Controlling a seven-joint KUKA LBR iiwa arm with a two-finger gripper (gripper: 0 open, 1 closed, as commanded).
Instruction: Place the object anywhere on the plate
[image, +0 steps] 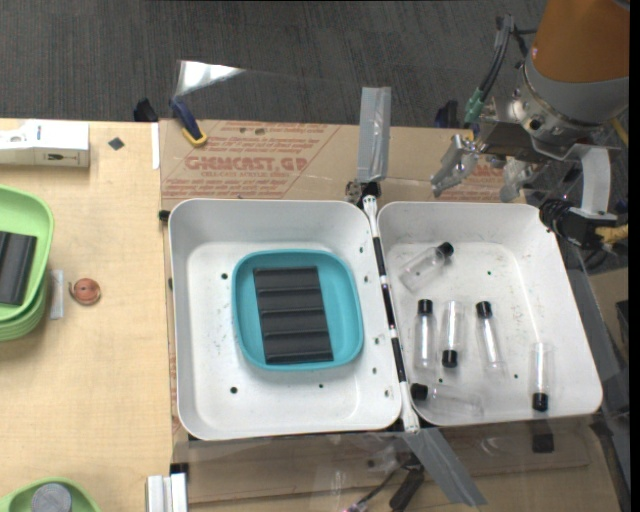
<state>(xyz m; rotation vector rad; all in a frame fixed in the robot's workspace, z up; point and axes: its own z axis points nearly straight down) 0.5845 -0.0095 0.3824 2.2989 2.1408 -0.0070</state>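
A teal square plate (345, 300) lies in the left bin (200, 330), with a dark ribbed block (292, 313) resting on its middle. Several clear vials with black caps lie loose in the right bin (560, 300): one tilted at the back (428, 259), three side by side in the middle (450, 335), and one near the right wall (540, 375). My gripper (480, 168) hangs above the back rim of the right bin, well clear of the vials, below the orange band of the arm (585, 40). I see nothing in it.
A cardboard sheet (260, 160) lies behind the bins. On the wooden bench to the left are a green tray (25, 265), a small round brown object (86, 291) and a white box (45, 143). A clear bag (450, 405) lies at the right bin's front.
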